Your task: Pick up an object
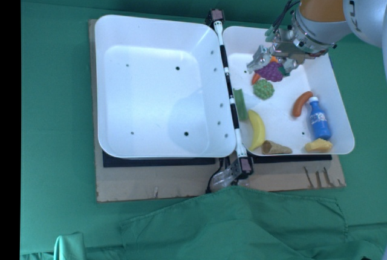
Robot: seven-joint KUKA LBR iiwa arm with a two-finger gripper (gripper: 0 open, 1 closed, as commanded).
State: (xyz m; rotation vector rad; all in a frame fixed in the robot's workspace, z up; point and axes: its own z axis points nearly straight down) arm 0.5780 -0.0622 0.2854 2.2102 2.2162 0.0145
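Nearest the camera, a rumpled green cloth (242, 222) drapes the front edge, and behind it a cardboard sheet (151, 186) lies under both bins on the green surface (54, 101). The left bin (121, 35) is bare white plastic with a few dark dots. The right bin (338, 132) holds the toys: at its 6 o'clock edge sit a brown cone (276, 147) and a yellow wedge (318, 145); a banana (257, 129) lies at about 7 o'clock beside a green strip (240, 104) against the divider. A blue bottle (319, 120) and an orange sausage (301, 103) lie toward 4 o'clock.

Further back, near the bin's centre, a green bumpy piece (263, 89) sits just below a purple grape bunch (271, 71), with a small orange-red piece (256, 78) touching its left.

The gripper (275, 61) hangs directly over the grapes at about 11 o'clock in the bin. Whether the fingers are spread or pinching the grapes cannot be told from this slant. Judging by that, the pick seems at the reach-and-grasp stage: nothing is visibly lifted, and closing and raising remain.

The backdrop is plain green.
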